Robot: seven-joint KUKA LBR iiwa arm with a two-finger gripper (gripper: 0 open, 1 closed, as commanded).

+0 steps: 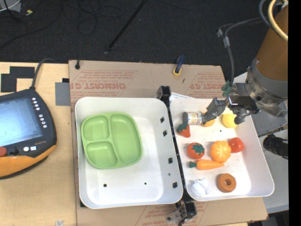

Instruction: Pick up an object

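- Nearest the camera, a brown doughnut (227,182) and a white ball (198,187) lie along the right bin's (261,173) near edge.
- Candidates crowd that bin: carrot (207,164), tomato (196,149), orange gourd (220,150), red fruit (236,144), lemon (229,120), small can (194,118).
- Left bin (89,192) carries a green divided tray (112,140) (no toys in it).
- Claw (225,108) hangs at the bin's far side, fingers apart, nothing between them, by can and lemon.
- Risk: closing there could nudge the can or lemon aside, since both roll easily.
- Arm reaches in from the right, wrist low.
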